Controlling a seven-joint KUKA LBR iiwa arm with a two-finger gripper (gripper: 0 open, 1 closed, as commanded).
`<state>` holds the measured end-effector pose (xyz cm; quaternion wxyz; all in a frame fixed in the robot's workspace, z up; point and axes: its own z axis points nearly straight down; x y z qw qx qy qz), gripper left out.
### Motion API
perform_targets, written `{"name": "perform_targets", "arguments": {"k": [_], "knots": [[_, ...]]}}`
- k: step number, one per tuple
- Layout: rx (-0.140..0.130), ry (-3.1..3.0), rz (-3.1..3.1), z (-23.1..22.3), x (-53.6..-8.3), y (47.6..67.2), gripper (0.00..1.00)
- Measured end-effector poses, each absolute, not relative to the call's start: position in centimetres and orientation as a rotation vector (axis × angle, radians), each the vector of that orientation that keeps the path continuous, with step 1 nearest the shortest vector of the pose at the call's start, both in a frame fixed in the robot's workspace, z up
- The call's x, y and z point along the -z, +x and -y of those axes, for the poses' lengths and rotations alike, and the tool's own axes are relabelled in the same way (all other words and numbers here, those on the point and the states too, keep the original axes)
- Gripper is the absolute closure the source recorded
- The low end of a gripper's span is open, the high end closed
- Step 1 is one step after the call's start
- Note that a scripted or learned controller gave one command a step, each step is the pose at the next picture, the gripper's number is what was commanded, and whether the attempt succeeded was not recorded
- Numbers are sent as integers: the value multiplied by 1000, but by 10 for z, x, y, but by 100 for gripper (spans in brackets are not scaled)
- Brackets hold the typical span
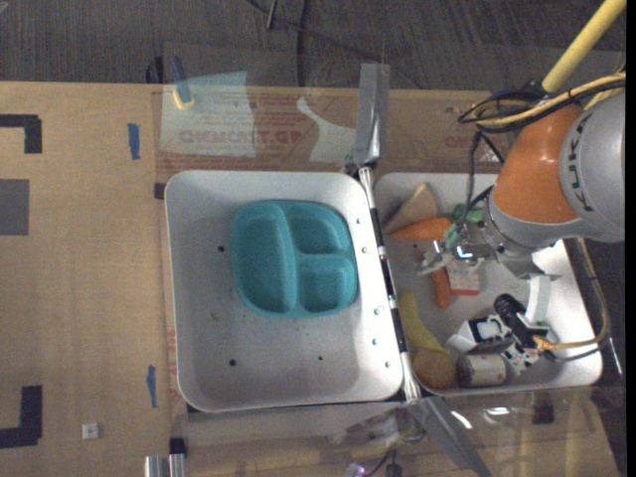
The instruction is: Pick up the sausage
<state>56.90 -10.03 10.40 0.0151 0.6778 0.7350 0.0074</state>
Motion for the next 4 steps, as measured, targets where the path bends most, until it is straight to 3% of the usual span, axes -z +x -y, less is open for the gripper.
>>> {"name": "perform_targets", "arguments": {"k": [1, 2, 3, 4], "knots": [[-24, 2122, -2278, 104, -104, 593, 0], [-42, 2052, -2323, 107, -104, 582, 0], [-41, 2069, -2299, 101, -104, 556, 0], [-43, 2071, -2290, 104, -117, 558, 100]]}}
